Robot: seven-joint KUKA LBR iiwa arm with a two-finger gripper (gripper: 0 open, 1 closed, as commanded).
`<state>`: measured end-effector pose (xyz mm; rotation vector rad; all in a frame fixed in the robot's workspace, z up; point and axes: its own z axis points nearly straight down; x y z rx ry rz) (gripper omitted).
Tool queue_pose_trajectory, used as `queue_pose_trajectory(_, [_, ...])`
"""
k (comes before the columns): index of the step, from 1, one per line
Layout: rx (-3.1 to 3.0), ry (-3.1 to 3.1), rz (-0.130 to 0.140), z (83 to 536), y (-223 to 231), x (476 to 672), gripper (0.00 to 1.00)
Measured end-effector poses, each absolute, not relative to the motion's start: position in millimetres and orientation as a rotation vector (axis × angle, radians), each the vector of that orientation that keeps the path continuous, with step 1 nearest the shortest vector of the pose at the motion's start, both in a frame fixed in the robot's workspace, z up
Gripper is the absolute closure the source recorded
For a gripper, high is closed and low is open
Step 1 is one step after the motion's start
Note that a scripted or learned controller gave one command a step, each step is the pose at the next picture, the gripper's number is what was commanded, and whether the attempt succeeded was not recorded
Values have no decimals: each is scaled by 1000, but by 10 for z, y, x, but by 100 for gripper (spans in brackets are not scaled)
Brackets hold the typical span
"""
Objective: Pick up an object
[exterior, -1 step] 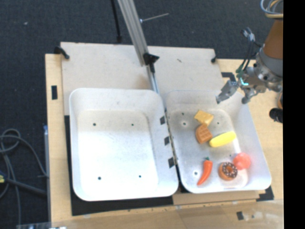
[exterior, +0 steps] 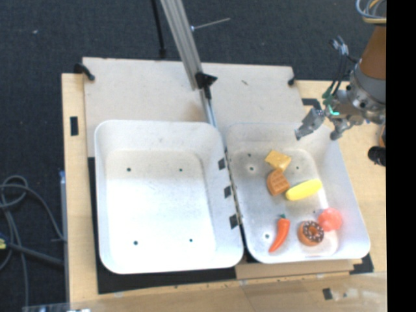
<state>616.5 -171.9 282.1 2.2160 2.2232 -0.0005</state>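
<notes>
The objects you may pick all lie in the right bin [exterior: 344,174]. Nearest its far wall sits a yellow block [exterior: 278,159], tilted, and touching its near corner is a brown waffle-like piece [exterior: 277,183]. Just right of that piece lies a yellow banana-like piece [exterior: 303,190], set at a slant. Toward the near wall you see an orange-red pepper [exterior: 280,233], its tip pointing to the near left corner. Beside it on the right sits a chocolate donut [exterior: 311,233], and just above and to the right of the donut, close to or touching it, is a pink-red round piece [exterior: 330,219]. The two groups stand apart, with bare bin floor between them.

The gripper [exterior: 323,123] hangs over the far right corner of that bin, well apart from every object. Its two fingers are spread, one reaching left over the bin's far edge and the other nearer the wrist, and nothing lies between them. Above it you see the grey wrist and the orange band of the arm [exterior: 372,57] coming in from the right.

The left bin [exterior: 110,148] lies alongside, the two bins touching along their shared edge. Both rest on the bench [exterior: 143,90]. A slanted metal pole [exterior: 182,34] rises from the bench behind the bins.
</notes>
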Motion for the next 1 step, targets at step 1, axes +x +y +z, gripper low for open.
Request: queue_pose_trajectory(1, [2222,2222,-5,2399,-1735,6189,0])
